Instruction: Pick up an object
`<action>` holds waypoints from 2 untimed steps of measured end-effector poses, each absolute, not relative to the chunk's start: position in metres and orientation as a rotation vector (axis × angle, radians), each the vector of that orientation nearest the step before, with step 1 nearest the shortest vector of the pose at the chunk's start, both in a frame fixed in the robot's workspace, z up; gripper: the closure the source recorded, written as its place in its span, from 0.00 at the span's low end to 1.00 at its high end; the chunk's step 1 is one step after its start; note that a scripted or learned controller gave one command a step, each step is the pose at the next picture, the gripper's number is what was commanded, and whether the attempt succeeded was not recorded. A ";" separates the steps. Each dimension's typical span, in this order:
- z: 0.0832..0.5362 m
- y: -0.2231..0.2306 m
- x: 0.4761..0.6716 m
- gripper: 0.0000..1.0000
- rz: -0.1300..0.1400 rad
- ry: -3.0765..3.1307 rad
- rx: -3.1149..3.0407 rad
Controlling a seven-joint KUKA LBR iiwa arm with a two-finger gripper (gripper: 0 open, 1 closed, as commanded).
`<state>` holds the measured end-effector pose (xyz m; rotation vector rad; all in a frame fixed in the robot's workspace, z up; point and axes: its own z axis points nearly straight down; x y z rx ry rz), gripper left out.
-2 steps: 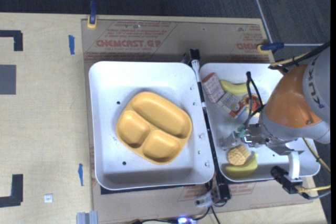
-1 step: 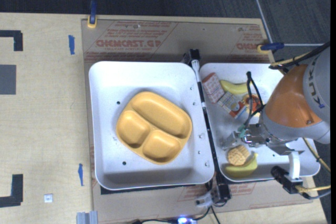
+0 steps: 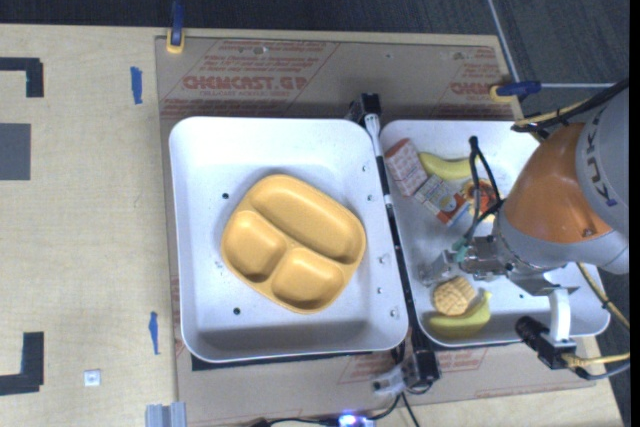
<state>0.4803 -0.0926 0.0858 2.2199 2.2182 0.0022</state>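
1. The tabletop is of light wood and carries two shallow white bins side by side on a brown cardboard sheet.
2. The left bin contains a yellow tray with three compartments, lying near the middle of the bin.
3. The right bin contains several small objects: a banana near the far wall, a small carton just beside the banana on its left, and a red and white packet below them.
4. Near the front wall of the right bin lies a round waffle, which touches a yellow-green fruit under it.
5. The arm, grey with an orange band, reaches over the right bin from the right.
6. The pincer is low in the right bin, just above the waffle in the view. I cannot tell if it is open or closed, and no object is visible between its parts.
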 end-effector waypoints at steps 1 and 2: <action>0.086 -0.093 0.481 0.00 0.002 2.220 2.221; 0.086 -0.096 0.480 0.00 0.005 2.222 2.219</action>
